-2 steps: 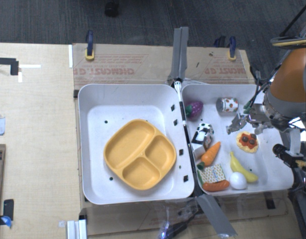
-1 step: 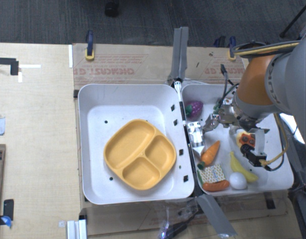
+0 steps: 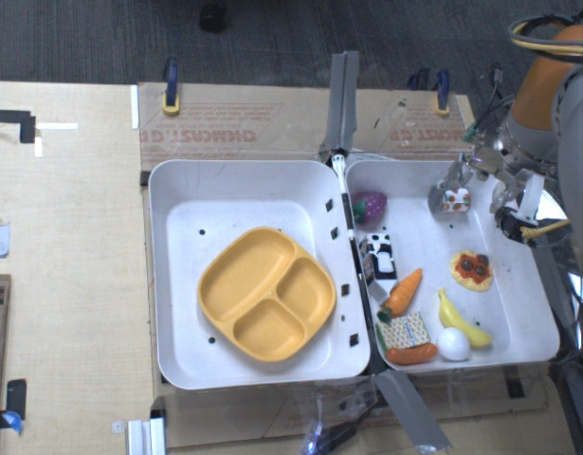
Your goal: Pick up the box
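While the grey arm with the orange band reaches in from the right, its gripper (image 3: pixel 454 193) stands low over the far part of the right white bin (image 3: pixel 519 344), and a small white box with coloured marks (image 3: pixel 454 198) sits just at the fingers. How wide the fingers stand cannot be told from this view, and it is not sure that they have the box. The step in hand seems to be the grasp itself; next the fingers should close firmly and lift straight up. The box lies near the bin's far wall, so room is narrow there. A purple round toy (image 3: pixel 370 207) and a small pizza toy (image 3: pixel 472 269) lie well apart from it.
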Available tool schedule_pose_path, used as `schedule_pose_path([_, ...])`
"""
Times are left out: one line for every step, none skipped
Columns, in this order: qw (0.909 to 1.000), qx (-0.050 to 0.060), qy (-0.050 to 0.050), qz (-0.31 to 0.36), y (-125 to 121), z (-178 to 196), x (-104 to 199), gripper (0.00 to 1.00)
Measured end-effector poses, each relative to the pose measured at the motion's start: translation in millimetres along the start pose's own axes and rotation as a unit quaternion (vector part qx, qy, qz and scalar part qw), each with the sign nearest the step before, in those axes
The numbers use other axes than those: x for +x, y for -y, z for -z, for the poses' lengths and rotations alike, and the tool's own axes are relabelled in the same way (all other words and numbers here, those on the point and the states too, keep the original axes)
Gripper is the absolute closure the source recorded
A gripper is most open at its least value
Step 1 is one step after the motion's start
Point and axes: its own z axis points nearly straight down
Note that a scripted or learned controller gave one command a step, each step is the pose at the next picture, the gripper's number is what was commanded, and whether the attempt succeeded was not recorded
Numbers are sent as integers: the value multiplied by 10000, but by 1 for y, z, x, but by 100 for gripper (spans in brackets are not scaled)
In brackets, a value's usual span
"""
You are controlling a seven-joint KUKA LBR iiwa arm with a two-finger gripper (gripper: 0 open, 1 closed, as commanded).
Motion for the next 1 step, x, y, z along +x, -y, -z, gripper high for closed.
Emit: schedule_pose_path([9965,11,-5,840,45,-2,23,0])
